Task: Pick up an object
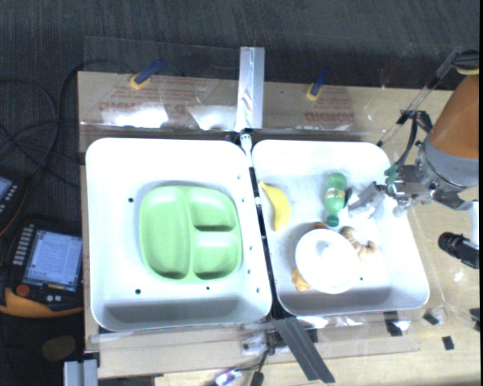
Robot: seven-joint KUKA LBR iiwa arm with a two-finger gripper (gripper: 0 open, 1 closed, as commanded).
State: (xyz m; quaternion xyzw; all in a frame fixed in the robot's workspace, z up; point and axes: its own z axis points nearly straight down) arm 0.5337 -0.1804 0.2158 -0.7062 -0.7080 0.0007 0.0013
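Nearest the camera, a white bowl [328, 260] is noted inverted in the right bin [402, 292], near side. A green bottle [334, 199] lies just beyond it, a banana [277, 204] at the bin's left wall, small tan pieces [362, 244] at the bowl's right edge. The hand [370, 200] is seen just right of the bottle, low over the bin; whether it is wide or narrow cannot be told. The bottle is judged light, rigid, smooth, prone to rolling; a grip across its mid-body is advised. A green tray [191, 232] occupies the left bin [113, 296].
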